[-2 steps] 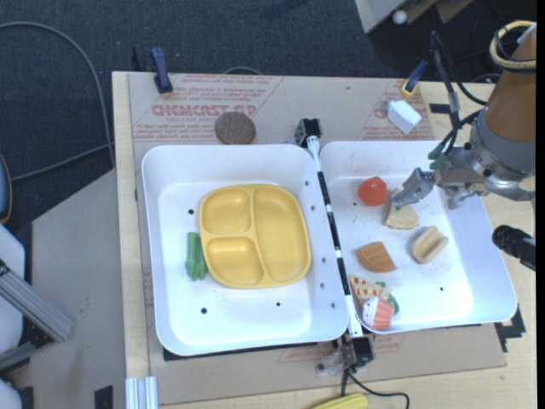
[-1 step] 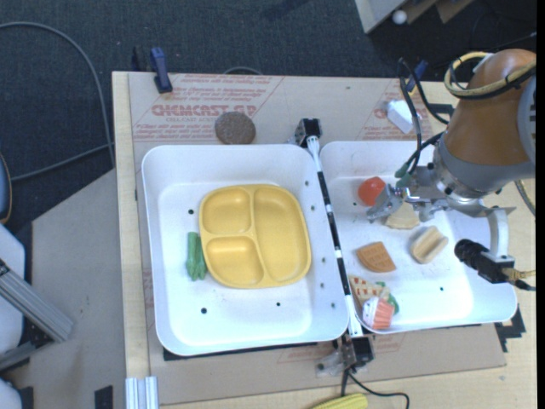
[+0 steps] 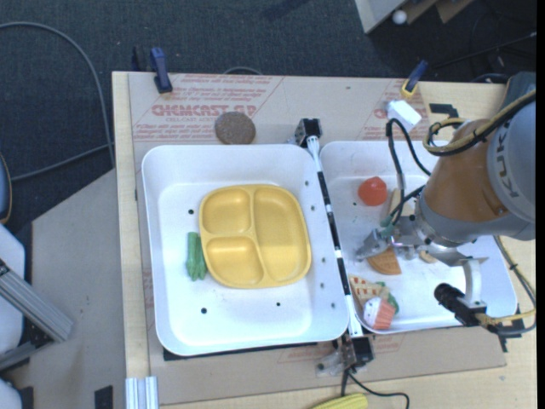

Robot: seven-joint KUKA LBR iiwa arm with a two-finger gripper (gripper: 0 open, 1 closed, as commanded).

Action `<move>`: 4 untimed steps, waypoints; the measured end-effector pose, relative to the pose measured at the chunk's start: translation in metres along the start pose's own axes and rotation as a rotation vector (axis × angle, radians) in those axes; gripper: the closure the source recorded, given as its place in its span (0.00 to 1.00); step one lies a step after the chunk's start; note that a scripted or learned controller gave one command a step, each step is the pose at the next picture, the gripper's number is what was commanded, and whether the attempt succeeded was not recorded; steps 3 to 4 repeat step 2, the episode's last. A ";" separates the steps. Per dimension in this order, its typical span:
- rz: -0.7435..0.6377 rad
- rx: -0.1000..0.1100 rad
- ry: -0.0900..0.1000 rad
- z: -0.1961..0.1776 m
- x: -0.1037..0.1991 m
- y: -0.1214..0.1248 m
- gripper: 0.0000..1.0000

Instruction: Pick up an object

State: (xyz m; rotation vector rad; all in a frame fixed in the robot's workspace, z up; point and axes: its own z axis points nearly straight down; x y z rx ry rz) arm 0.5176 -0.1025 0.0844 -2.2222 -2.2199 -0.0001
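Lying in the right bin [image 3: 502, 292], a flat orange-brown piece [image 3: 386, 264] is seen just under the gripper [image 3: 381, 244]. Whether that piece is held cannot be told, and the state of the pincer cannot be told either. A round, smooth red ball [image 3: 371, 192] is seen nearby. A small toy with red, white and green parts [image 3: 375, 305] is placed at the bin's front corner. A shiny yellow plate with three sections [image 3: 255, 234] is set in the left bin [image 3: 170, 313], with a bumpy green piece [image 3: 196, 256] beside it. Red letters [image 3: 204, 109] are printed on the cardboard, but they cannot be read clearly.
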 end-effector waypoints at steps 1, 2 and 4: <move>0.001 -0.001 0.000 -0.010 0.000 0.000 1.00; -0.002 -0.001 0.000 -0.100 0.078 0.045 1.00; -0.002 -0.001 0.000 -0.100 0.078 0.045 1.00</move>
